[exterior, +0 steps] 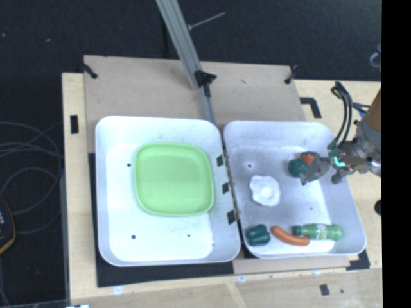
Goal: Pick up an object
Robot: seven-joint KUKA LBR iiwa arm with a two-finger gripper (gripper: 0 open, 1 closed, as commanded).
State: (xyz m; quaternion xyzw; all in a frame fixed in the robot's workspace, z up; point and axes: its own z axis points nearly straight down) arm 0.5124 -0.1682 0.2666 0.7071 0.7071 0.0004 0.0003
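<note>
My gripper (322, 174) hangs over the right edge of the right bin (276, 133), with its two dark fingers spread apart and bare bin floor between them, so it is open. Just left of the left finger (307, 175) lies a dark teal round object (296, 167) with a small orange-red piece (309, 159) beside it; I cannot tell whether the finger touches it. A white crumpled object (264, 190) lies mid-bin. Along the front wall sit a dark green block (257, 235), an orange carrot-like piece (289, 236) and a green bottle (318, 231) on its side.
The left bin (112, 172) holds a light green square plate (173, 179). A grey pole (180, 34) slants down from the top to the divide between the bins. Black cables (343, 111) loop above the wrist at the right.
</note>
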